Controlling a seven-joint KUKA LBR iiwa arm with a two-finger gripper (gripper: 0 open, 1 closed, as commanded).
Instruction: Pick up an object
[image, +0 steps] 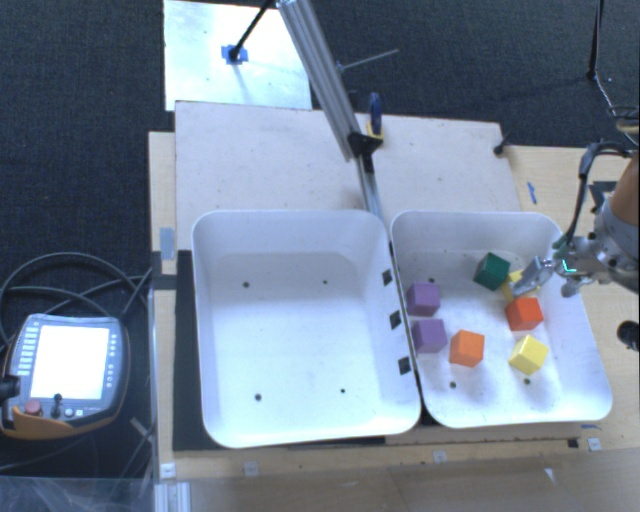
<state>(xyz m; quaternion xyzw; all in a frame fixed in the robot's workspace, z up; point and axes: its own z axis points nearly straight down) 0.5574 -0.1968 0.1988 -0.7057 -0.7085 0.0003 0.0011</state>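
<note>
The right bin (585, 330) holds several small blocks. A green cube (491, 271) lies near its back, with a small yellow piece (515, 279) just right of it. Two purple cubes (423, 297) (429, 334) sit by the bin's left wall. An orange cube (466, 348), a red-orange cube (523, 313) and a yellow cube (528, 354) lie toward the front. My gripper (533, 277) reaches in from the right and hovers over the right bin, right beside the small yellow piece and just above the red-orange cube. The arm's wrist (600, 255) is over the bin's right rim.
The left bin (290, 330) stands beside the right one, with a shared divider and black tabs (395, 320) between them. A slanted metal pole (330, 85) crosses the board behind the bins. A teach pendant (65, 375) lies on the floor at the left.
</note>
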